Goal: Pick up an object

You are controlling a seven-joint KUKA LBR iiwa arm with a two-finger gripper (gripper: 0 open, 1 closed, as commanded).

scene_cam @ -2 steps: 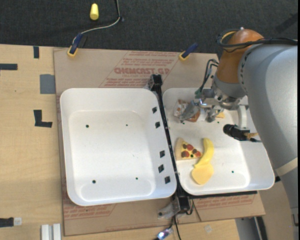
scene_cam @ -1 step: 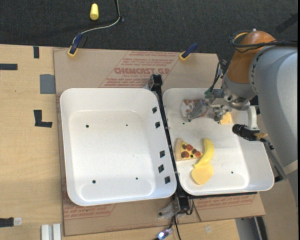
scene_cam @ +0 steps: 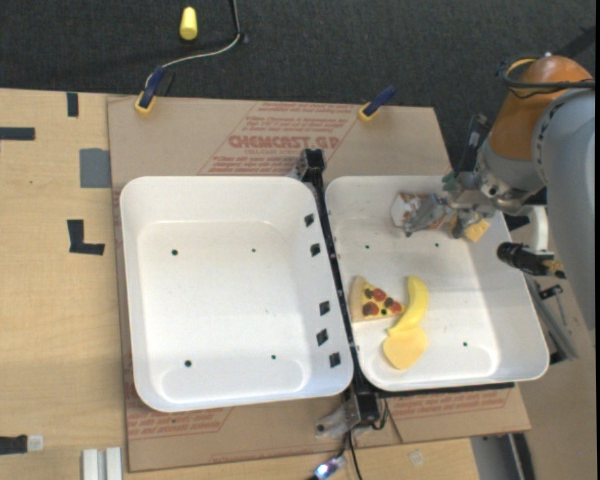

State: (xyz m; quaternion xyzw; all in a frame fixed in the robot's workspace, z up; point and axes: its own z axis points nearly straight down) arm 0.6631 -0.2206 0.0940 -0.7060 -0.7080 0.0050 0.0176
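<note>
Two white bins sit on the counter [scene_cam: 40,268]; the pincer [scene_cam: 450,206] hangs low in the right bin [scene_cam: 500,363] beside a crumpled grey object [scene_cam: 412,211], presumably its target; grip state hidden.

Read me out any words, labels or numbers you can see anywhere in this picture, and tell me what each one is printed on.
"CHEMCAST GP", in red print on the brown cardboard sheet under the two white bins.
Smaller red lines around that word on the same sheet: too blurred to read.
Black marks on the wooden bench: plain tape shapes, not letters.
No readable text on the toys or the arm.
</note>
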